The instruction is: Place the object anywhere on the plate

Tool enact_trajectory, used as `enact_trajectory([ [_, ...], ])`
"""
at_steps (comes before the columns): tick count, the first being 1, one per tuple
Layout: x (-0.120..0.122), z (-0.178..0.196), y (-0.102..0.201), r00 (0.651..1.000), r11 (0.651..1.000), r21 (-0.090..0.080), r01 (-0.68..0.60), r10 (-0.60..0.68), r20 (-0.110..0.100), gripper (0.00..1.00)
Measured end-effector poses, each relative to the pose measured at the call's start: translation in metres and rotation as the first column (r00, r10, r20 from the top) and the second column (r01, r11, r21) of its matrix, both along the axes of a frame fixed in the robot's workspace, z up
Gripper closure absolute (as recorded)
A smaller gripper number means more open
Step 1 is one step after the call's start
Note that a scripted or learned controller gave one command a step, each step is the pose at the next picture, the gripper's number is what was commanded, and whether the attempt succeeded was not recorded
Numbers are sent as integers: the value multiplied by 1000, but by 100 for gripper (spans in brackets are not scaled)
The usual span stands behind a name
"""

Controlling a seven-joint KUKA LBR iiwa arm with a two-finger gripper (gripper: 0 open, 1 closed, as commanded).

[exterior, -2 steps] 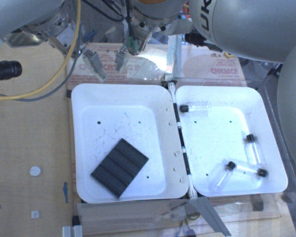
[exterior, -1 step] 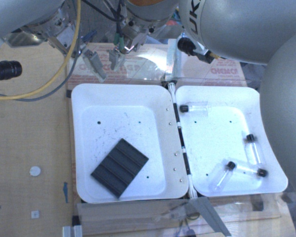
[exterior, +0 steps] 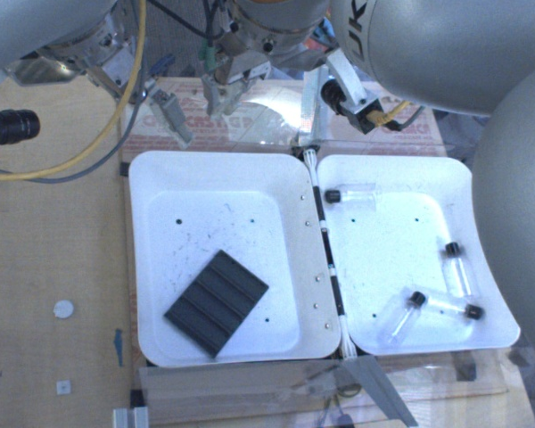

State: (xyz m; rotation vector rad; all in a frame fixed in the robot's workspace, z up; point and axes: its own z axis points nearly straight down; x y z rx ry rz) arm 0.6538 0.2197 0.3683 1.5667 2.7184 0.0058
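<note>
A black ridged plate (exterior: 217, 302) lies flat at a slant in the front part of the left bin (exterior: 152, 239). Several clear tubes with black caps lie in the right bin (exterior: 490, 266): one (exterior: 349, 196) near its far left corner, one (exterior: 456, 268) by the right wall, and two (exterior: 398, 316) (exterior: 448, 307) at the front. My gripper (exterior: 205, 101) hangs high over the bench just beyond the left bin's far rim, well away from the plate and the tubes. I see nothing in it.
The arm's large grey links cover the top and the right side of the view. A yellow cable (exterior: 89, 154) loops over the bench left of the bins. A small white disc (exterior: 63, 308) lies on the bench at the left.
</note>
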Motion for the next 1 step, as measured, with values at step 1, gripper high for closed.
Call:
enact_trajectory([
  [1,12,-31,-3,991,991,-1,-137,137,-6,100],
])
